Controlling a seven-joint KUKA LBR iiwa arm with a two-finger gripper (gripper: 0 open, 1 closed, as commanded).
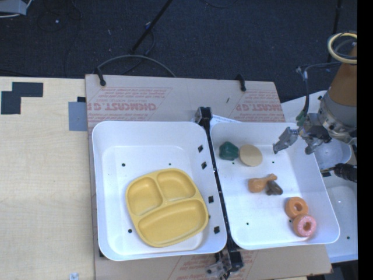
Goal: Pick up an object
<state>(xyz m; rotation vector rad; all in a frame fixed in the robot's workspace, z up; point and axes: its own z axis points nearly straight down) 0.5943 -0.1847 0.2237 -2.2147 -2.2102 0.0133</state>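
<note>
- Objects to pick: all in the right bin (326,214), none lifted.
- Camera view, right bin, far end: dark green lump (229,151) touching or just beside a tan disc (251,155), both near the divider side.
- Mid bin: orange-brown toy figure (262,184) with a darker brown piece at its right end; exact shape too small to tell.
- Near corner: orange ring doughnut (296,206) and, just beside it, pink frosted doughnut (305,226), touching or nearly so.
- Left bin (105,156): yellow divided tray (167,206), three compartments, lying flat and tilted in plan toward the near right corner.
- Gripper (297,140) at the far right edge of the right bin, above its rim, fingers spread apart with nothing between them; well apart from every object, nearest to the tan disc.
- Arm (344,86) entering from the right, orange band visible, upper part cut off by the frame edge.
- Progress, as judged: task at its start; no grasp made, no object raised. Left to do: choose a target, move over it, descend, close, lift.
- Hard to make out: height of the gripper above the bin floor; the far finger partly mixed with wrist hardware and cables.
- Counter (41,185) to the left in pale wood, with cardboard sheet (175,101) under both bins; printing on it reversed and only partly readable.
- Clamp or bracket (224,264) at the near end between the bins, partly cut off by the lower edge.
</note>
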